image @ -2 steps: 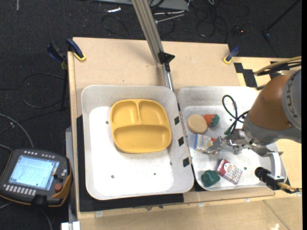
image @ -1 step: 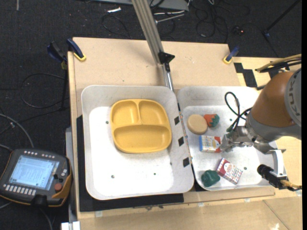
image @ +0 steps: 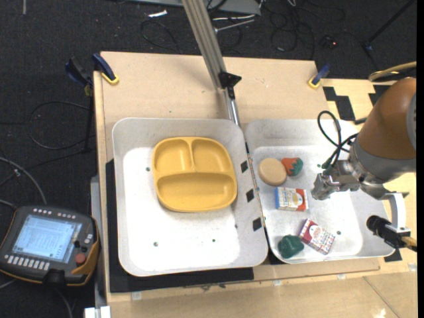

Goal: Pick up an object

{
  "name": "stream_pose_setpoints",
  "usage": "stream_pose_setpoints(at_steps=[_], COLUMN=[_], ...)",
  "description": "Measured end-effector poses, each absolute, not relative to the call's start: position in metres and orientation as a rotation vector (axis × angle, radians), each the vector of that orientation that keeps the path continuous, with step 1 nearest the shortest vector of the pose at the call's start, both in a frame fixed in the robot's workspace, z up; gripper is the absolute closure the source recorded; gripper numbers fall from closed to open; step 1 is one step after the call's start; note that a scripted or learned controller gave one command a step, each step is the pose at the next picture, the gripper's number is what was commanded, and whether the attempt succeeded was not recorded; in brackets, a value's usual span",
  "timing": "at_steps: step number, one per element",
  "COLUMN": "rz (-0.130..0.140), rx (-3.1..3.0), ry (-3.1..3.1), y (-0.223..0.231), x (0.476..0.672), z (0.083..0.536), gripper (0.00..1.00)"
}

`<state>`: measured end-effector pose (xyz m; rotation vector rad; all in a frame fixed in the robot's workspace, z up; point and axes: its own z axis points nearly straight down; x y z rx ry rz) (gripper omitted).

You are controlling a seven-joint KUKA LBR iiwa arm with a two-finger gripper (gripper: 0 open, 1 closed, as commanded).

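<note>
The likeliest target is the small white carton (image: 291,198) with red and blue print, lying flat near the middle of the right bin (image: 351,225), just left of the pincer (image: 322,189). It lies apart from its neighbours, which would leave room for fingers on either side. Around it sit 4 other loose items: a tan round biscuit-like piece (image: 271,171) above it, touching a red and green toy vegetable (image: 293,165); a red and white packet (image: 316,236) below; and a dark green lump (image: 289,246) by the bin's lower left corner.

The pincer hangs low over the bin beside the carton, at the end of the grey arm (image: 391,138) with its orange band; I cannot tell how wide it stands, and nothing is seen in it. I judge the grasp not yet made.

The left bin (image: 132,244) on the counter (image: 159,85) carries a yellow divided plate (image: 195,173) with 3 compartments, lying flat.
</note>
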<state>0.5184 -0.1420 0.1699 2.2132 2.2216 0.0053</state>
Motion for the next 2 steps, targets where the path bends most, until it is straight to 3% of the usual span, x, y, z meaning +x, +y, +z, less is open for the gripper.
stream_pose_setpoints(at_steps=[2], rz=[0.004], rx=[2.213], ry=[2.222], y=[-0.143], x=[0.538], z=[0.264], gripper=[1.00])
